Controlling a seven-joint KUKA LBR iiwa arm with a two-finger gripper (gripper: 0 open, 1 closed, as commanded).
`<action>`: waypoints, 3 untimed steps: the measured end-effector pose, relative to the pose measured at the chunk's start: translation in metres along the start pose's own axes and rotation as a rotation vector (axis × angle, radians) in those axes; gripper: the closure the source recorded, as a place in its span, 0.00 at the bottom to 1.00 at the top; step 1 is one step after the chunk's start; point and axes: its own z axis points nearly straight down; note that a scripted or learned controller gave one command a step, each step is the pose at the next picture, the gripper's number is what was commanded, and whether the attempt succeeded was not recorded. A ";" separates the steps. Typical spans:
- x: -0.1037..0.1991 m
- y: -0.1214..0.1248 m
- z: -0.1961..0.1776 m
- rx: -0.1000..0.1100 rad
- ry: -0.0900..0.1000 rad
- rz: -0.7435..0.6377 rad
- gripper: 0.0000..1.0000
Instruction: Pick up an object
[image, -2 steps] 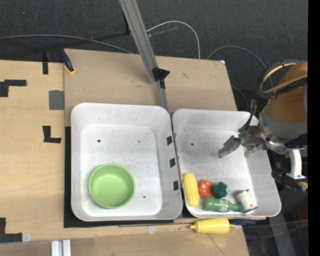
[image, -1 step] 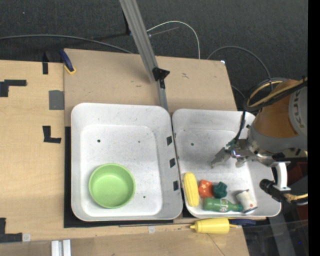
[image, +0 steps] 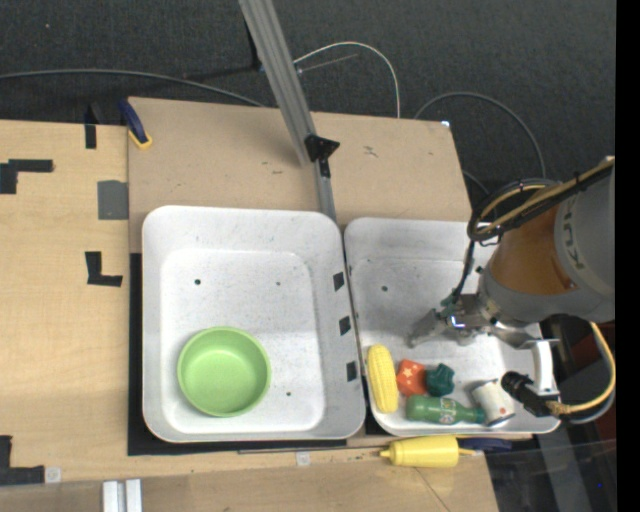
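Observation:
My gripper (image: 455, 328) hangs over the middle of the right bin (image: 400, 260), open, with nothing between its fingers. The objects lie just in front of it along the bin's near edge. They are a yellow corn cob (image: 381, 378), a small red-orange piece (image: 410, 377), a dark teal piece (image: 440, 379), a green bottle (image: 441, 408) lying on its side and a white cup-like item (image: 493, 400). The gripper is above and behind them, touching none.
A green bowl (image: 224, 371) sits in the near-left corner of the left bin (image: 240, 240). A yellow squeeze bottle (image: 425, 452) lies on the bench outside the right bin's front rim. A grey pole (image: 290, 90) slants in behind the bins. Cables loop at the back right.

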 end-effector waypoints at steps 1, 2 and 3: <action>0.001 0.000 -0.011 0.001 0.002 0.000 1.00; 0.000 0.000 -0.074 -0.004 0.000 -0.001 1.00; -0.005 -0.006 -0.131 -0.004 0.000 0.000 1.00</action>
